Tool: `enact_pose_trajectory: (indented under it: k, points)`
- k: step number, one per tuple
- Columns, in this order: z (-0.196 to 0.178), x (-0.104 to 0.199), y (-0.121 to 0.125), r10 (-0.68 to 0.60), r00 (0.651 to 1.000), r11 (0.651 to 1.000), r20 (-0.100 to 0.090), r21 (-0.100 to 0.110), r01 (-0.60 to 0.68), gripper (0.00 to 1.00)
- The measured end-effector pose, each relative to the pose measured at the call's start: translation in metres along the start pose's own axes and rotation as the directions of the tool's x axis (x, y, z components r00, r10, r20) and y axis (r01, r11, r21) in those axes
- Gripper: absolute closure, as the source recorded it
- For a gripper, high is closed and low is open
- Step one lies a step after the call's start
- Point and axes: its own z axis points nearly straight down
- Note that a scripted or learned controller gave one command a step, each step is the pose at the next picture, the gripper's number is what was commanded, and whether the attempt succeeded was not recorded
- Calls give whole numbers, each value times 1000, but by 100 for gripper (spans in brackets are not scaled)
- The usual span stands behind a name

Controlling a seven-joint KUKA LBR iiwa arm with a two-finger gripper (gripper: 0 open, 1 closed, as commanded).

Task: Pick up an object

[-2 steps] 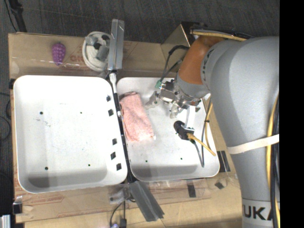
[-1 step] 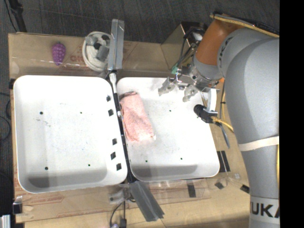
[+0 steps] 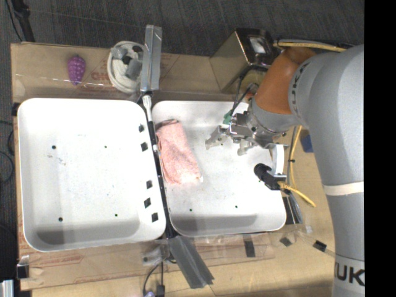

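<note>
Grey and bulky, the arm (image 3: 331, 135) takes up the right side of the view, its orange band (image 3: 278, 82) sitting just above the wrist as it leans in over the right bin (image 3: 247, 218). Next in size are the two shallow white bins lying side by side on the brown bench (image 3: 80, 262); the left bin (image 3: 74, 228) shows only a few dark specks on its floor. In the right bin, a pink cloth-like object (image 3: 177, 153) lies lengthwise against the left wall, close to the divider between the bins, with its upper end near the bin's far corner. The gripper (image 3: 221, 138) hangs over the upper middle of the right bin, to the right of the pink object and apart from it. Its fingers appear spread, pointing leftward toward the pink object, with nothing between them. A black part (image 3: 267, 177) of the arm's hardware juts out below the wrist, near the right wall of the bin, beside a yellow cable (image 3: 300, 193). Beyond the bins, on the far strip of the bench, sits a white coil (image 3: 125, 64) of cable or tubing, and to its left a small purple object (image 3: 76, 68).
</note>
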Motion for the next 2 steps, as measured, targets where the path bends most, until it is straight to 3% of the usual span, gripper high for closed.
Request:
enact_pose_trajectory:
  k: [1, 2]
  points:
    - [30, 71, 47, -92, 996, 996, 0, -4, 92, 0]
    - [-23, 22, 49, -37, 999, 999, -1, -4, 37, 0]
